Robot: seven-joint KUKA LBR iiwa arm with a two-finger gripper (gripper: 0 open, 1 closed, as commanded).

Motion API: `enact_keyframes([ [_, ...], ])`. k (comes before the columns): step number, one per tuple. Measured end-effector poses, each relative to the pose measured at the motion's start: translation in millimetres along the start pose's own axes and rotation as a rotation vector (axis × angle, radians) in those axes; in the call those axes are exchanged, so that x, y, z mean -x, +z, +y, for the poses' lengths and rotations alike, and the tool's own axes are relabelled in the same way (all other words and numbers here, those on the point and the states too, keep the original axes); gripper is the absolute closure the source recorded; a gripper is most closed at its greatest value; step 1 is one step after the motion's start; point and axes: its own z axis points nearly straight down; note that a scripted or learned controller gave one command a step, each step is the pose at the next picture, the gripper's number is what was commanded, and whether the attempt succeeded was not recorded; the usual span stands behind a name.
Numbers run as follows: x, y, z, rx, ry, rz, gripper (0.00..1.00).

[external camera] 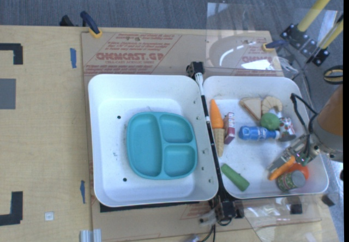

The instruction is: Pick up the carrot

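In the right bin, carrot (pixel 216 115) lies well left of claw (pixel 289 160).

Two white bins (pixel 103 143), one teal divided plate (pixel 161 145), one carrot (pixel 216 115), one blue bottle (pixel 256 133).

KUKA iiwa arm (pixel 331 121): grey casing at the frame's right edge, with a broad orange-brown band above the wrist. Black cable (pixel 301 106) looping along its left side. Two-finger gripper (pixel 292 157): small metallic silver assembly of angular, partly blurred parts, with dark fittings near the wrist; finer details such as screws or markings cannot be made out.
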Motion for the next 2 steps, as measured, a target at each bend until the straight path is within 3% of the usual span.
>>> enact_keyframes([
  [1,3.6,-12.8,3.9,0.009,-0.002,-0.015,1.0],
  [2,-2.1,-1.8,3.6,0.003,-0.413,-0.006,1.0],
])
